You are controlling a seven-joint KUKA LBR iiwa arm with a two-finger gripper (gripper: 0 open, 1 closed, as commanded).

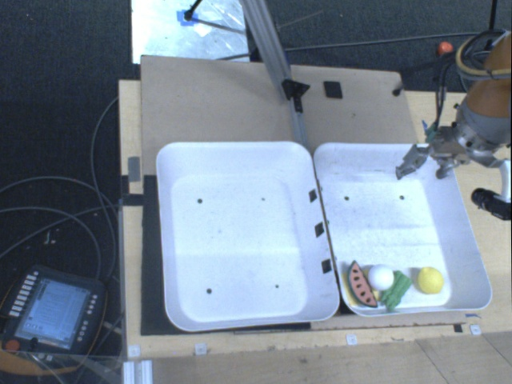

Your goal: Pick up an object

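Over the far right corner of the right-hand bin point(448, 214), my claw point(426, 164) hangs with its two fingers spread apart and nothing between them, tilted down toward the white floor. I judge this a poised stance ahead of a reach rather than a grasp: nothing lies beneath the fingers there.

The things I could pick up sit well apart from me, crowded into the near edge of the same bin. A watermelon slice point(360, 284) leans against the left wall, a white ball point(381, 277) is just beside it, a green piece point(396, 290) touches the ball's right side, and a yellow lemon point(430, 279) rests a little clear of the rest. The lemon looks the easiest choice, since it stands alone with room on both sides; the other three are packed so closely that spread fingers would likely nudge a neighbour. All four hug the bin's sloped near wall, which could crowd one finger on the way down.

The left-hand bin point(240, 230) lies alongside on the counter point(224, 94), joined by dark clips at the shared rim. A slanted metal pole point(268, 34) crosses the far side, away from my path, and a handheld control pendant point(52, 306) sits at lower left beyond the counter.
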